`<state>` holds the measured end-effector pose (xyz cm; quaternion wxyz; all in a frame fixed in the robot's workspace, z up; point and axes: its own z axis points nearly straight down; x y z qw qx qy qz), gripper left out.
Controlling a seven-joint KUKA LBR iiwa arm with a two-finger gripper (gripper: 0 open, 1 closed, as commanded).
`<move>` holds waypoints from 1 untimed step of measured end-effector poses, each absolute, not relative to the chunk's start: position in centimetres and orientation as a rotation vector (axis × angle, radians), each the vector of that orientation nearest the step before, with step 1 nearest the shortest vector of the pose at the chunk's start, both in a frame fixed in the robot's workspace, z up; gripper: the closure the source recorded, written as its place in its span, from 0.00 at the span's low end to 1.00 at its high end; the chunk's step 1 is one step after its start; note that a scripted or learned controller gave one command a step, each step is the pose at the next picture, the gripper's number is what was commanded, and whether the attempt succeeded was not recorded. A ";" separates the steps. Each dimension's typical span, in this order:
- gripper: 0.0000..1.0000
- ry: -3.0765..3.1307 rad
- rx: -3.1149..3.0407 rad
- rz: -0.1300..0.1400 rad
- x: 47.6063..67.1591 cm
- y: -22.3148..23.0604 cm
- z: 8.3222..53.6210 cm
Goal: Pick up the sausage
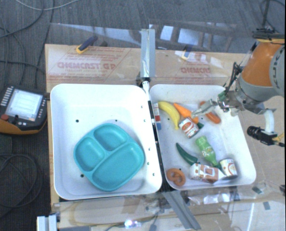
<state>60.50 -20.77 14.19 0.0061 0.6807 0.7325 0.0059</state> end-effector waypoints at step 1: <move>0.00 2.336 2.102 0.042 63.4 -19.6 9.1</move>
